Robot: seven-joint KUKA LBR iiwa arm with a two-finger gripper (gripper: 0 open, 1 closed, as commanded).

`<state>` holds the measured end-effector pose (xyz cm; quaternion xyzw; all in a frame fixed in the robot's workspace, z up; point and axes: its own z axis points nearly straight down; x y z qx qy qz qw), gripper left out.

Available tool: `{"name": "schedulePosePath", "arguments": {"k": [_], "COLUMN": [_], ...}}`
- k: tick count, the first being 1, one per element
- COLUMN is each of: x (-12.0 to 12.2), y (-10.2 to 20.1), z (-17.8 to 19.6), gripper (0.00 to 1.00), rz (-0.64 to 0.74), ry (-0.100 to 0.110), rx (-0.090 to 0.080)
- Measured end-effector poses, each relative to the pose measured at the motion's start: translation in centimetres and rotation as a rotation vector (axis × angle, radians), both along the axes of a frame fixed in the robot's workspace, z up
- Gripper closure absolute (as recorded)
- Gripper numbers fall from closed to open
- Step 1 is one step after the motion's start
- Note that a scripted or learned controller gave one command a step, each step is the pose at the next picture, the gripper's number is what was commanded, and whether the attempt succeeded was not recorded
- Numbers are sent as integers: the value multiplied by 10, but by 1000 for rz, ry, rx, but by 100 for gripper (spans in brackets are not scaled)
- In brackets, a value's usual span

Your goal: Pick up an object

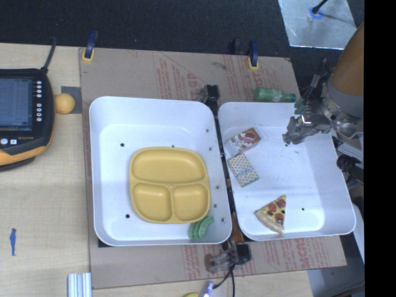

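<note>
End effector, finger state unclear, hangs over right bin, apart from pizza slice and packets.

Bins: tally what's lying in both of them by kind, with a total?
Divided yellow tray: 1
Green toy: 1
Pizza slice: 1
Red-and-white packet: 1
Patterned square packet: 1
Total: 5

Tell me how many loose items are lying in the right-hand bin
3. A red and white packet near the bin's upper left, a checkered packet just below it, and a toy pizza slice near the front edge. The gripper might hide something small.
</note>
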<state>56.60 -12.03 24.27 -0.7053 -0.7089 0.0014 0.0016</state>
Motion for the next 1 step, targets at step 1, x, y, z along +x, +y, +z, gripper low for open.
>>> {"name": "schedulePosePath", "arguments": {"k": [1], "x": [11], "y": [-31], "z": [-35], "gripper": [100], "rz": [-1], "ry": [2], "rx": [-1]}}
